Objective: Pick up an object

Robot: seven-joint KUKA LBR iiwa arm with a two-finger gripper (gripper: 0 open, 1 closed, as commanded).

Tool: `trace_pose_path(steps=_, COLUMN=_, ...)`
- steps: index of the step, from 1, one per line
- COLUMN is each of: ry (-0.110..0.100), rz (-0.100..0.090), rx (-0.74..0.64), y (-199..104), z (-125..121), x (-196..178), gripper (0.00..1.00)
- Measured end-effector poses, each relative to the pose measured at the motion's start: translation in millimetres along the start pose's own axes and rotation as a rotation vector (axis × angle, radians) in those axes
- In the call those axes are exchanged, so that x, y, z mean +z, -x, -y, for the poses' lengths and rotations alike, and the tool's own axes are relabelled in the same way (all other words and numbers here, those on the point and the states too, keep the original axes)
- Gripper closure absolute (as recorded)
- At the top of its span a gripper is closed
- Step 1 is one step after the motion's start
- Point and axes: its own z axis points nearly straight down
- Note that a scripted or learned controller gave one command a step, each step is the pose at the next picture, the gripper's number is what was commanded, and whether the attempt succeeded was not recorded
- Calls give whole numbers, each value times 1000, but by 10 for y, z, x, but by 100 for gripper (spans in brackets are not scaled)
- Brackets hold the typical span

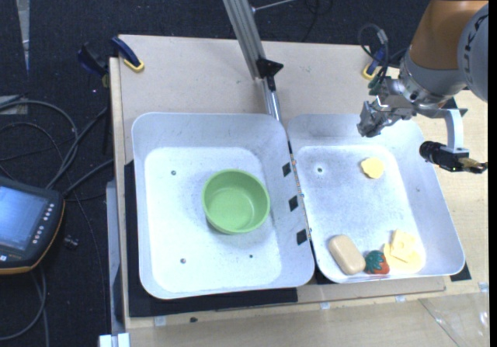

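Above the right bin's [435, 206] far edge hangs the tool [371, 122], carrying nothing. Below it a small yellow piece [373, 168] lies alone; a tan block [346, 253], a red-green toy [377, 262] and a yellow wedge [404, 250] crowd the near rim. No writing is legible anywhere.

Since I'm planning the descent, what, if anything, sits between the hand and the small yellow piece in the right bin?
Nothing visible does. The hand hangs over the right bin's far rim, and only bare white floor separates it from the small yellow piece. The other items lie at the near edge.
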Motion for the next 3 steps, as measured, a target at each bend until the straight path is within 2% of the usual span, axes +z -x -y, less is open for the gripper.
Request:
trace_pose_path(steps=1, ry=0, rz=0, rx=0, y=1, z=-51, x=-621, gripper=100)
trace_pose_path(steps=2, ry=-4, rz=-2, rx=-3, y=-523, z=88, x=-656, gripper=100)
trace_pose_path(steps=3, ry=-6, rz=-2, rx=-3, y=-952, z=247, x=-492, gripper=100)
